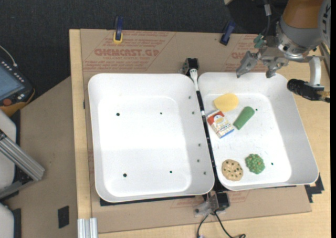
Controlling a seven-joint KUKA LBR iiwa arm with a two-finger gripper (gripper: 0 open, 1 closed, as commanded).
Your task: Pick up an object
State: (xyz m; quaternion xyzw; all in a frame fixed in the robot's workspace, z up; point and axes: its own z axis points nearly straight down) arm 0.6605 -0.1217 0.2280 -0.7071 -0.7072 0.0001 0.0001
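Arm enters from 3 o'clock, wrist high at about 1 o'clock of the frame. Gripper [260, 65] hangs over the far rim of the right bin [296, 126], its two fingers splayed well apart with nothing between them. Left bin [142, 137] lies alongside toward 9 o'clock. All candidates sit in the right bin: a yellow piece [226, 101] toward 11 o'clock of the bin floor; a green cylinder [244, 117] just beside it toward 4 o'clock, lying on a slant; a small red-and-white carton [221, 124] near the divider, close against the yellow piece's lower edge, contact not clear. At the near end, toward 6 o'clock, a cookie [231, 169] and a green bushy piece [255, 163] lie side by side, apart. Judgement: approach stage, nothing yet chosen or grasped. The yellow piece and green cylinder are nearest the gripper, toward 7 o'clock from it. Next move would call for shifting in over the bin floor, turning the fingers to straddle the cylinder's short axis, then descending. The cylinder stands freest of neighbours; the carton and yellow piece crowd each other, so a finger could land on the wrong one. Bin wall sits close below the gripper and needs clearing first.
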